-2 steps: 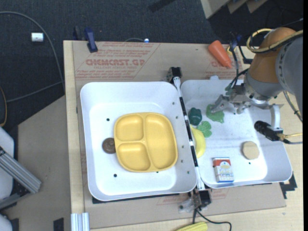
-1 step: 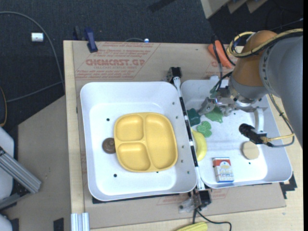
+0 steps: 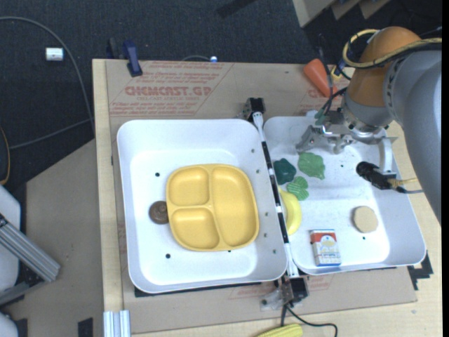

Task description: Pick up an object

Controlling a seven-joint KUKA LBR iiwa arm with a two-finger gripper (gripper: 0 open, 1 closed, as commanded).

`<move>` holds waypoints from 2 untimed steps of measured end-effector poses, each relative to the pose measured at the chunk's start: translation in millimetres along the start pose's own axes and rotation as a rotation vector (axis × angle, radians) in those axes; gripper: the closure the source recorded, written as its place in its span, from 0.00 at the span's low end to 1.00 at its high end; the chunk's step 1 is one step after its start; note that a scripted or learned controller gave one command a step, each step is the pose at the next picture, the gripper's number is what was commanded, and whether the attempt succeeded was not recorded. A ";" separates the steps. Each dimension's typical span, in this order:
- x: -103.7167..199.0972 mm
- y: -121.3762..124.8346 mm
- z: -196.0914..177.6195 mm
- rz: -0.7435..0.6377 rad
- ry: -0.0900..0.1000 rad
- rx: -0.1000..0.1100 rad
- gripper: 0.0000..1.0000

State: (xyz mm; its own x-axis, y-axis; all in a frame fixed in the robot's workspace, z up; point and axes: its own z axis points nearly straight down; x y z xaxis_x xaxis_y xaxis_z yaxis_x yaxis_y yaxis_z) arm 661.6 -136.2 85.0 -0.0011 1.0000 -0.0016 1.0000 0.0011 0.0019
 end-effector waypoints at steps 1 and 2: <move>4.4 -41.7 0.4 0.001 0.002 0.004 0.00; -27.3 -31.2 0.1 0.001 0.000 0.000 0.00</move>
State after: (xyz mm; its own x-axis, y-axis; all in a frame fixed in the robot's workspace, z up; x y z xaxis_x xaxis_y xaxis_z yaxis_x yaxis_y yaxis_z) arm 630.4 -163.6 84.9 0.0004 1.0000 -0.0019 1.0000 -0.0004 0.0023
